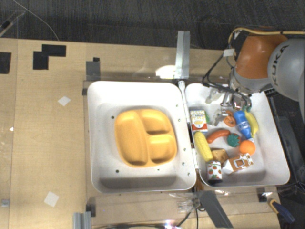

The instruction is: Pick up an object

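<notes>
We see our tool (228, 112) low in the right bin (276, 142), its fingers spread with nothing between them. Just beside it lie a blue bottle (242, 123), a banana (252, 123) and a red sausage (218, 135). Farther left, a yellow divided tray (143, 137) sits in the left bin (102, 142).

Left bin (95, 128): yellow divided tray (144, 136) fills the middle, bare margin around
Right bin (276, 142): toys crowd the centre, right strip open
</notes>
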Motion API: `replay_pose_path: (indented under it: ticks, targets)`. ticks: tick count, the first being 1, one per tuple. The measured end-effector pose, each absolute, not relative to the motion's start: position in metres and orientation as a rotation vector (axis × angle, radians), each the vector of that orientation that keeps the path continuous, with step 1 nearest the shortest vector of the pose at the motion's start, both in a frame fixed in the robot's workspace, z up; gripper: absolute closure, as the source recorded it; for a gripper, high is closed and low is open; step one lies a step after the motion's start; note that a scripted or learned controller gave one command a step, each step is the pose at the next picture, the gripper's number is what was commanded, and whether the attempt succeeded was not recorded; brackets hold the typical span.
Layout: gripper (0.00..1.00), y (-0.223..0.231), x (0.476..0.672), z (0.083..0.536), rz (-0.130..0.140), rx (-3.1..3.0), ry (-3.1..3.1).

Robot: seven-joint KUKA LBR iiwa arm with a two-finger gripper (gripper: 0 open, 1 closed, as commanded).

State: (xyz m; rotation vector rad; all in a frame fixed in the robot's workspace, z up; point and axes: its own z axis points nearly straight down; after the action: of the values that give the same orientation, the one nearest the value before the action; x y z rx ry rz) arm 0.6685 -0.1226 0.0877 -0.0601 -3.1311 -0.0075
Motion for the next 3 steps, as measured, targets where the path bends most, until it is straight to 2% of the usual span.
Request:
replay_pose_path:
  ticks: [1,2,3]
  targets:
    - [0.00,-0.110,0.661,0.088,0.017,-0.676,-3.060]
    - [0.00,-0.113,0.659,0.088,0.016,-0.828,-3.028]
    - [0.00,-0.048,0.615,0.192,-0.008,-0.767,-3.064]
